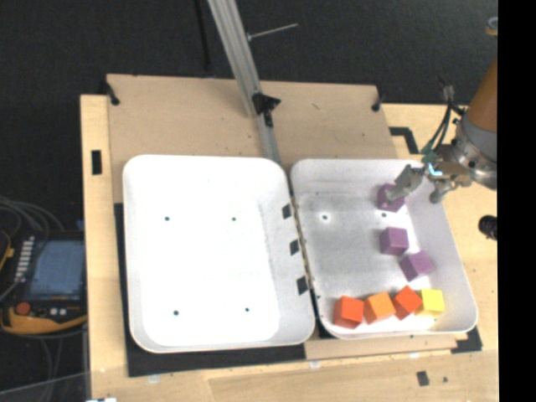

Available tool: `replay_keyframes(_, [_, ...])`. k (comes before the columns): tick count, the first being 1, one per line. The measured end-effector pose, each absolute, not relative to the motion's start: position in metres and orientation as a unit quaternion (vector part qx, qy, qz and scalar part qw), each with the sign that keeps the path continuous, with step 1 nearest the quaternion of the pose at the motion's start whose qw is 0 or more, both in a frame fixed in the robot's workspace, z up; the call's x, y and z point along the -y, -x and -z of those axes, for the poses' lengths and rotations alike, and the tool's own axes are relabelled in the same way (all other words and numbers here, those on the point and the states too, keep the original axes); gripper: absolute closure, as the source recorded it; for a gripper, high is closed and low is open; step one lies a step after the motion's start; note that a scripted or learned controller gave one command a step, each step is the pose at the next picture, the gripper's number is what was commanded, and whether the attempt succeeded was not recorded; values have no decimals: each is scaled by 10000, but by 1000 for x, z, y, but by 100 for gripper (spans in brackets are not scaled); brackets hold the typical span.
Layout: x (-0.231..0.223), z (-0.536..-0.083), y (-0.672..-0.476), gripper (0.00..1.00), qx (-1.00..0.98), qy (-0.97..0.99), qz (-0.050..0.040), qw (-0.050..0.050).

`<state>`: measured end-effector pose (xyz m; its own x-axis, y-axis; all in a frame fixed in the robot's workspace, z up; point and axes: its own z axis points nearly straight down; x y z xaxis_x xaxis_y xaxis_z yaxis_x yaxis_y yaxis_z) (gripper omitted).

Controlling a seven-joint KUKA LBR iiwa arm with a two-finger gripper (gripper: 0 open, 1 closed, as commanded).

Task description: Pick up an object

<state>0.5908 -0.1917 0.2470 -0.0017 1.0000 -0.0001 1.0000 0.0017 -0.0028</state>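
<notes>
My gripper (421, 187) hangs over the upper right part of the right bin (335, 258), its two fingers spread apart and nothing between them. A purple block (388, 197) lies just left of and below the left finger (404, 179), touching or nearly touching it. Two more purple blocks (394, 239) (416, 265) lie further down the bin's right side. Along the bin's front edge sit an orange block (349, 311), a lighter orange block (379, 306), a red-orange block (407, 300) and a yellow block (432, 300).
The left bin (134, 224) stands beside the right one, joined by clips at the middle. A slanted metal pole (239, 48) rises from behind the bins. A device with cables (50, 275) lies off the bench at the left.
</notes>
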Motion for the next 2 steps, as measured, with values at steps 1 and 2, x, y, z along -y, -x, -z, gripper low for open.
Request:
replay_keyframes(1, [192,-250,-592,0,7082,7060,-1,-12])
replay_keyframes(2, [194,-187,-589,0,7069,7073,-19,12])
